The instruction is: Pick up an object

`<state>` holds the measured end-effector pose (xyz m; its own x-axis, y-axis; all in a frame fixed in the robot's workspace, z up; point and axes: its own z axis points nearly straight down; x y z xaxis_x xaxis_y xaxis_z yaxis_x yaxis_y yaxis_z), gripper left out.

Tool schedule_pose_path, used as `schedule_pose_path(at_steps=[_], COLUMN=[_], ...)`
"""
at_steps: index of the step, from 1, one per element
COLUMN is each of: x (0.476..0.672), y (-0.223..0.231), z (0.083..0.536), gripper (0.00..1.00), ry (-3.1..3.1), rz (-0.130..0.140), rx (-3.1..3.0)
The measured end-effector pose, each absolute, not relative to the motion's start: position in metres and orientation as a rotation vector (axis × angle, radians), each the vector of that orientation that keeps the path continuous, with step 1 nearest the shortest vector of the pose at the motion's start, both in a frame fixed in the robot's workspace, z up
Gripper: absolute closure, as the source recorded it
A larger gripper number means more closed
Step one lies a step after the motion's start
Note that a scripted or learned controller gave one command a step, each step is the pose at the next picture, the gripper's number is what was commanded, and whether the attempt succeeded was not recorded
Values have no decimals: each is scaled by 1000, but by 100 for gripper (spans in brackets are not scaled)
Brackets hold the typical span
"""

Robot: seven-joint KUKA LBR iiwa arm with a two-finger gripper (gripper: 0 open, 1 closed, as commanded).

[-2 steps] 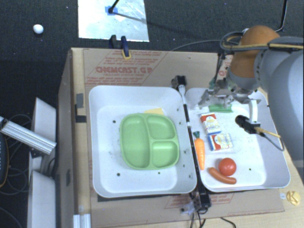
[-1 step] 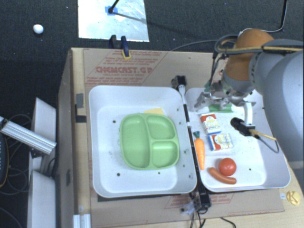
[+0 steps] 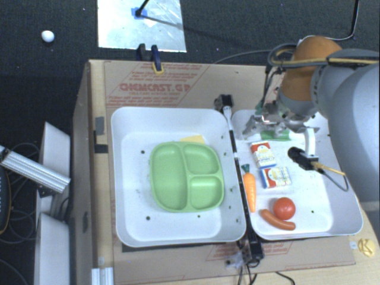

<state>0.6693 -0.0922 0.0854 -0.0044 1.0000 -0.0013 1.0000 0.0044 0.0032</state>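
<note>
Presently the gripper [image 3: 274, 123] hangs over the right bin's [image 3: 344, 218] far edge; finger state cannot be told. Carrot [image 3: 250, 191], tomato [image 3: 284, 207] and sausage [image 3: 277, 219] lie near its front-left corner.

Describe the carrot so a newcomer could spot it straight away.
Start at the right-hand white bin, the one the arm reaches over. Look along its left wall, beside the divider between the two bins: the carrot lies there lengthwise, green top pointing away from the camera. It is slim, tapered and orange, unlike the round red tomato and the sausage nearby.
</note>
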Motion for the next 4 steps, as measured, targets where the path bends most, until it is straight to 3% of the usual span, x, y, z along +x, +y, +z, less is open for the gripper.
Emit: schedule_pose_path(at_steps=[4], x=[669], y=[-85], z=[85], gripper=[0], ry=[2224], rz=[3], rx=[2214])
